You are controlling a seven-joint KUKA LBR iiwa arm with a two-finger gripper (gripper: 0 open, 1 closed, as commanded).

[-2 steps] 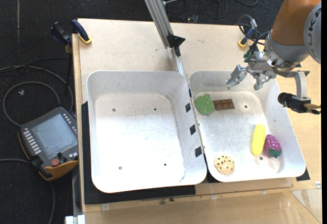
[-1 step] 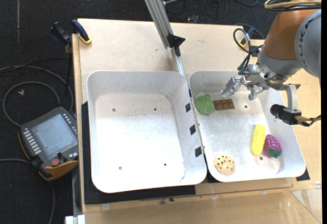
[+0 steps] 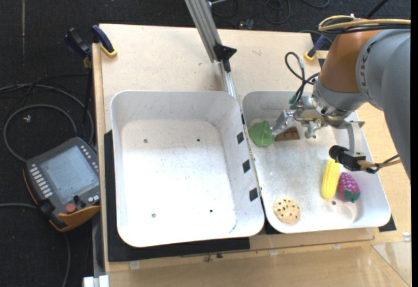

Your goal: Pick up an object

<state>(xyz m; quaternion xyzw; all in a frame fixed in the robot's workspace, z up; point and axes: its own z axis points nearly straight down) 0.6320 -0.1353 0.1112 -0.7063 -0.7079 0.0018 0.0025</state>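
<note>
In the right bin (image 3: 366, 217) lie a green round object (image 3: 260, 134), a small brown block (image 3: 288, 135), a yellow corn cob (image 3: 330, 178), a purple grape bunch (image 3: 349, 187) and a round cookie (image 3: 286, 210). My gripper (image 3: 292, 123) hangs low over the bin's far left part, just above the brown block and right of the green object. The wrist hides its fingertips.
The left bin (image 3: 130, 116) stands beside the right one, sharing a raised middle wall. A slanted metal pole (image 3: 199, 8) runs down to the bins' far edge. A teach pendant (image 3: 62, 178) lies off the bench at the left.
</note>
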